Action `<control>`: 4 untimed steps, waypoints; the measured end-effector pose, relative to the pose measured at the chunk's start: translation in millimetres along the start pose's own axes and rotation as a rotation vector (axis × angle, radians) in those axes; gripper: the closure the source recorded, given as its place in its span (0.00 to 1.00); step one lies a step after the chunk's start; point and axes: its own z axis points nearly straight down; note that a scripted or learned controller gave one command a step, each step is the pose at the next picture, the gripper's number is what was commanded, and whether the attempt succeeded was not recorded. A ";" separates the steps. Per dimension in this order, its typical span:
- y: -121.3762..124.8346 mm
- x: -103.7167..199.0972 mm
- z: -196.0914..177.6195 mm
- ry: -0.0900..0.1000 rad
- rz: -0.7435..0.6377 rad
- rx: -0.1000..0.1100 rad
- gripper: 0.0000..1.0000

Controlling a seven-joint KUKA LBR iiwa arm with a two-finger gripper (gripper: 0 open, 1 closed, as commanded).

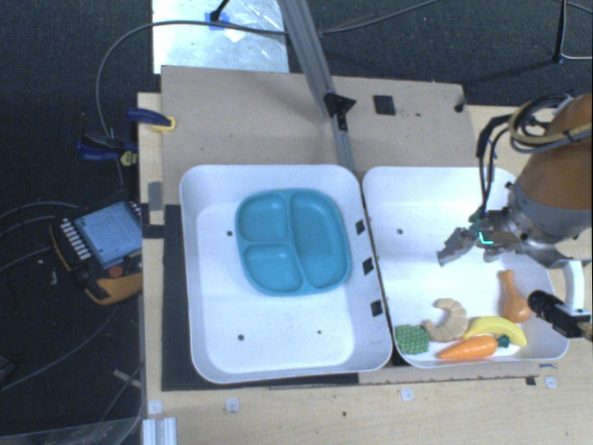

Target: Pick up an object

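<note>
- Camera view: pickable items are seen bunched in the near corner of the right bin — a carrot, a banana, a croissant-like pastry, a green knobbly piece and an orange drumstick-shaped piece.
- Carrot and banana are lying touching, side by side along the near wall; the pastry is just beside them, the green piece is tucked against the wall nearest the left bin. Crowding is judged to make a clean grasp harder.
- No target is yet singled out; the drumstick-shaped piece is nearest the gripper.
- Gripper is seen above the bare middle of the right bin, apart from every item, nothing between its fingers; spread or pressed together cannot be told at this size.
- Arm is reaching in from the right, wrist held over the bin, judged to be positioned for a descent; pick not yet made.
- Left bin is holding a blue divided plate, well apart from the items.
- Both bins are set side by side on the surface, keeping everything within reach.
</note>
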 end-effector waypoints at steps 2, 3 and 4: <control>-0.7 -7.1 44.2 0.000 0.003 0.003 0.00; -4.4 -8.9 86.8 0.000 0.004 0.004 0.00; -2.5 -9.3 108.5 0.000 0.003 -0.003 0.00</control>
